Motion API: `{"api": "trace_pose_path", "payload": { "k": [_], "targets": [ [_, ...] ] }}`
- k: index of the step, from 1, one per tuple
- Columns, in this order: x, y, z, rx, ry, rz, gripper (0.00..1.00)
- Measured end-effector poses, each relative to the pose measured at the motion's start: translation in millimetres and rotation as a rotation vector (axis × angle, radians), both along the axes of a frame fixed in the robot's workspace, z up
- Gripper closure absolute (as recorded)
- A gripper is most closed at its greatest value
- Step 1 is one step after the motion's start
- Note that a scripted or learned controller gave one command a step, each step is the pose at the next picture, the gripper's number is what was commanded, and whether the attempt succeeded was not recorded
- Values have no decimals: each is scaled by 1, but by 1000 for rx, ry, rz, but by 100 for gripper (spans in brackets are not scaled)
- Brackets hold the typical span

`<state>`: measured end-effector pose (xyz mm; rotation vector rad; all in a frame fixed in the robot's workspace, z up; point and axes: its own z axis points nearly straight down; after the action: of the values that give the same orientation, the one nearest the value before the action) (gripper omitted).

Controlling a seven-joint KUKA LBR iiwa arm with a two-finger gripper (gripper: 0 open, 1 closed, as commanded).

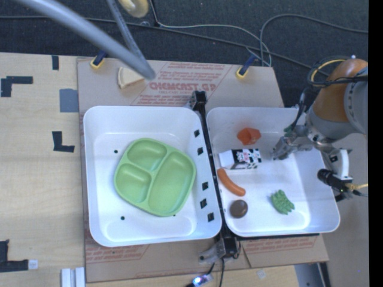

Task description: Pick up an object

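Gripper point(283, 150) hangs over the right bin point(323, 217), empty, finger gap unclear; nearest pick is the black-and-white carton point(246, 157) just to its left, long axis left-right, orange lump point(248, 136) slightly farther back.

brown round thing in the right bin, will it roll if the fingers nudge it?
Probably: the brown ball looks round, so a sideways push would likely send it rolling. The orange sausage close above may stop it. Its smooth curve may slip from a pinch.
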<state>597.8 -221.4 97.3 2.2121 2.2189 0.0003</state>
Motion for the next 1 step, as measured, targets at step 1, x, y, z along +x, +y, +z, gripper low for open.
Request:
{"api": "trace_pose_path", "payload": {
  "k": [1],
  "targets": [
    [3, 4, 43, 5, 3, -1, 100]
  ]
}}
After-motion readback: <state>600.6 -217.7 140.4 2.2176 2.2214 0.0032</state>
